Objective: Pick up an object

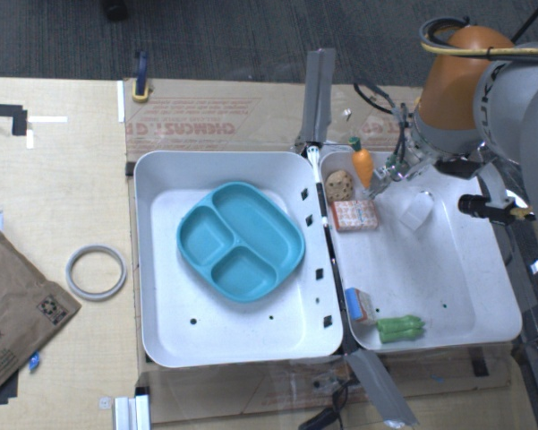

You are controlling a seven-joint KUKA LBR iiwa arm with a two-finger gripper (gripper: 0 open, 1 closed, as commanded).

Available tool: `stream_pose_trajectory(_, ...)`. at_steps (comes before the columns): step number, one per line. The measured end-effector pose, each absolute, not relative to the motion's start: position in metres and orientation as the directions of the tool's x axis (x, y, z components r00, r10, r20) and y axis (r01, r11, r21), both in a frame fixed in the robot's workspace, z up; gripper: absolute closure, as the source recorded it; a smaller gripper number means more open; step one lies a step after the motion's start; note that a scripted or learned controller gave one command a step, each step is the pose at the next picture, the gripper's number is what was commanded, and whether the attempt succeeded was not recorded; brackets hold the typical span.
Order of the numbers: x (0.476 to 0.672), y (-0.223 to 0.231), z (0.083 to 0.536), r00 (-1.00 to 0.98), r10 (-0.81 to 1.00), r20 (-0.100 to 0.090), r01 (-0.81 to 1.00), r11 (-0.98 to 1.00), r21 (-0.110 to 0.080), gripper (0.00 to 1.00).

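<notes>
In the right bin [483,330] lie several small objects. An orange carrot-shaped toy [362,164] stands at the far left corner, with a brown dotted block [339,184] beside it. A red-and-white packet [354,214] lies just in front of them. A pale translucent piece [416,211] rests near the bin's middle. A small blue item [355,304] and a green oblong [400,329] lie at the near edge. My gripper [387,176] hangs over the far end of this bin, just right of the carrot toy and above the packet.
The left bin [161,330] holds a blue divided plate [241,240]. A roll of tape [96,270] and a cardboard box [13,307] lie on the bench to the left. A grey post [318,97] rises behind the divider between the bins.
</notes>
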State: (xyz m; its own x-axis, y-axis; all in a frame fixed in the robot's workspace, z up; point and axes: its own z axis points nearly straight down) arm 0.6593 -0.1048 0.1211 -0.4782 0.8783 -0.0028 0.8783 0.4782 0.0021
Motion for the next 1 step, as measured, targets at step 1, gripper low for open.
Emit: stream_pose_trajectory(1,0.6434,-0.0588,0.2026,-0.393,0.920,-0.002,0.920,0.393,0.001,1.00)
